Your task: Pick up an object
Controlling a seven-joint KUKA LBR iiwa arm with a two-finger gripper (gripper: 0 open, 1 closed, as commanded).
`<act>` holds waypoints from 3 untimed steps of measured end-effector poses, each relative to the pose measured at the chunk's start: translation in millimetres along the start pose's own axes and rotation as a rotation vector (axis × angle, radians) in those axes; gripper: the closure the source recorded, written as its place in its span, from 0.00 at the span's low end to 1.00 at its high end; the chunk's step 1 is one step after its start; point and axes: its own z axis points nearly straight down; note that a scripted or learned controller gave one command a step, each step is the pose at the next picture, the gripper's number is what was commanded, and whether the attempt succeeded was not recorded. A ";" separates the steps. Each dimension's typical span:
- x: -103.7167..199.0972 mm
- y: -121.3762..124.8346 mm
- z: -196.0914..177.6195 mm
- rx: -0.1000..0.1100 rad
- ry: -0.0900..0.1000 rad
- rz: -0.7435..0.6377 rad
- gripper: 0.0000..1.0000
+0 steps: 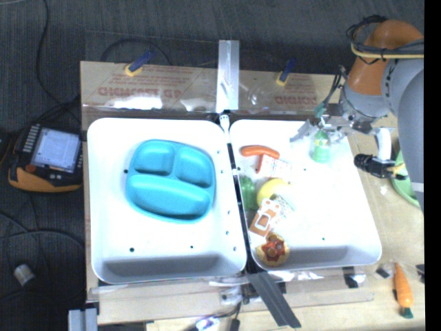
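Nearest the lens, a red-and-dark toy [273,248] is seen at the right bin's [344,205] front, while a green bottle [321,148] appears pinched at the far wall under the tool [324,126], where slippage might be caused by a shallow grip.

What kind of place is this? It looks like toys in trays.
Probably a robot test bench in a lab: a grey arm with an orange band reaches over two shallow white bins, a blue divided plastic tray and toy food.
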 end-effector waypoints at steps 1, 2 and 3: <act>-19.7 7.8 51.0 0.003 0.019 -0.046 0.00; -22.1 8.6 42.3 -0.007 0.005 -0.048 1.00; 6.7 4.5 -62.0 -0.006 0.004 -0.084 1.00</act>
